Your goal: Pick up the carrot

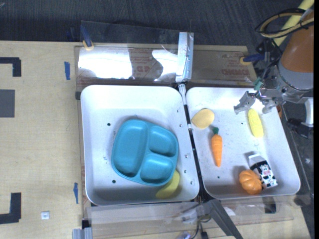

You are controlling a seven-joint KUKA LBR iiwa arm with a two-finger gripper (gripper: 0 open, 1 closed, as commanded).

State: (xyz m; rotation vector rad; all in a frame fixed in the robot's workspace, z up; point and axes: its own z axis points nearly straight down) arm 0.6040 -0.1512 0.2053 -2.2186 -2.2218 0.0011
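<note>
The carrot (217,149), orange with a green top, lies lengthwise in the left half of the right bin (289,156), its green end pointing to the far side. My gripper (256,105) hovers over the far right part of that bin, above and to the right of the carrot and well apart from it. Its fingers are spread open with nothing between them. A long yellow piece (255,123) lies just below the fingertips.
A pale yellow round food (203,118) touches the carrot's top end. An orange fruit (250,181) and a small black-and-white carton (264,172) sit at the near right. The left bin (94,133) holds a blue divided plate (144,152) with a yellow item (171,185) by its near edge.
</note>
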